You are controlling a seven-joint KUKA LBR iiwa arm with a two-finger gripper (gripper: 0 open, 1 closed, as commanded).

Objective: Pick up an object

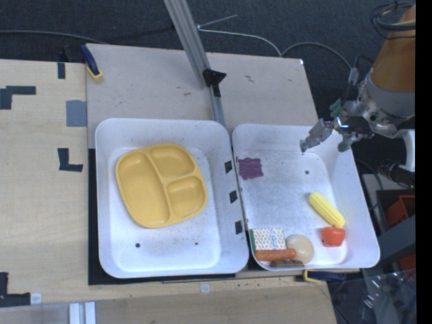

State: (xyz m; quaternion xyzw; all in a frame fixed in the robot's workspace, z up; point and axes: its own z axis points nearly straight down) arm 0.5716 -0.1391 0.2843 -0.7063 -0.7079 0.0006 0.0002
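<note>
- Gripper [329, 135] over top right corner of right bin [283, 137]; fingers spread apart, nothing btwn them.
- Corn [327, 209], yellow, ridged, tapered, lies mid-right in right bin, well below gripper.
- Tomato [332, 236], red, round, just below corn.
- Purple cloth [250, 168], fuzzy, near bin's left wall.
- Bottom edge: patterned sponge [268, 238], orange carrot [275, 254], pale egg [301, 247], packed close together.
- Left bin [162, 262]: yellow plastic tray [160, 183] w/ 3 compartments.

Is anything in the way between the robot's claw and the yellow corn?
Nothing visible is. The gripper hangs over the right bin's far end, and bare white floor lies between it and the corn. The tomato sits beyond the corn.
</note>
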